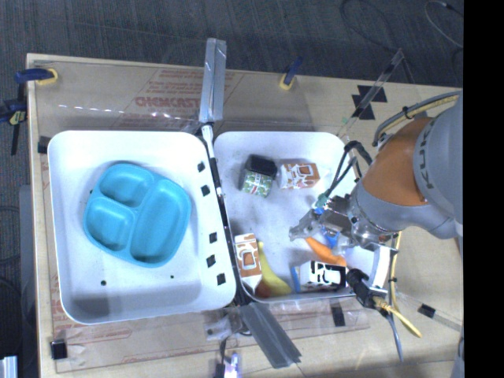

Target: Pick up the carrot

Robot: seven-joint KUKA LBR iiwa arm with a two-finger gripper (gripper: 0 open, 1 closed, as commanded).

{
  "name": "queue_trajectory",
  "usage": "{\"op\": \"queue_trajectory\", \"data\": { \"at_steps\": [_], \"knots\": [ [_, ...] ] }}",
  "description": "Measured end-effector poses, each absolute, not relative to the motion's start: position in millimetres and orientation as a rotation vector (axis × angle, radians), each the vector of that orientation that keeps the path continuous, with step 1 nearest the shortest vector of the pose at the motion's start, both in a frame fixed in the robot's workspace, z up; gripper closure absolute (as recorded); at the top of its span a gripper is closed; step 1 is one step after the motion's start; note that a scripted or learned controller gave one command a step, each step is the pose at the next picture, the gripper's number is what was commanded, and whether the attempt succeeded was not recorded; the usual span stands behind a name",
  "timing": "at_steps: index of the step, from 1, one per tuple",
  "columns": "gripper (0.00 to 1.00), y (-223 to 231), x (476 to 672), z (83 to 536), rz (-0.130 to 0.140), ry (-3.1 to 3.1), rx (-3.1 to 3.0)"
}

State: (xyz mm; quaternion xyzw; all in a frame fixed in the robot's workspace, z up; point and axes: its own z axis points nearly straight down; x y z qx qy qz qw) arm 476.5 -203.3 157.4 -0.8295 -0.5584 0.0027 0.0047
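The hand (329, 228) sits over the carrot (324, 250) in the right bin (276, 142).

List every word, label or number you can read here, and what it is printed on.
Red mirrored print on the bench board behind the bins: blurred, not legible.
Orange-and-white carton: markings too blurred to read.
Blue-and-white packet: dark marks, unreadable.
Green-and-black box and brown-and-white packet: print too small.

Surface (331, 101): pale wood, red print. Two white bins sit directly on it, side by side: left bin (71, 290), right bin (268, 144).
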Motion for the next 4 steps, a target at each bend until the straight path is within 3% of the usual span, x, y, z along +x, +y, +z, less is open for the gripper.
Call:
{"op": "queue_trajectory", "data": {
  "at_steps": [1, 2, 4],
  "knots": [
    [0.00, -200, 476.9, 212, 0.001, -1.673, -2.656],
    [0.00, -203, 479.6, 181, 0.003, -2.099, -2.331],
    [0.00, -203, 477.0, 91, 0.001, -2.153, -2.283]
  ]
}}
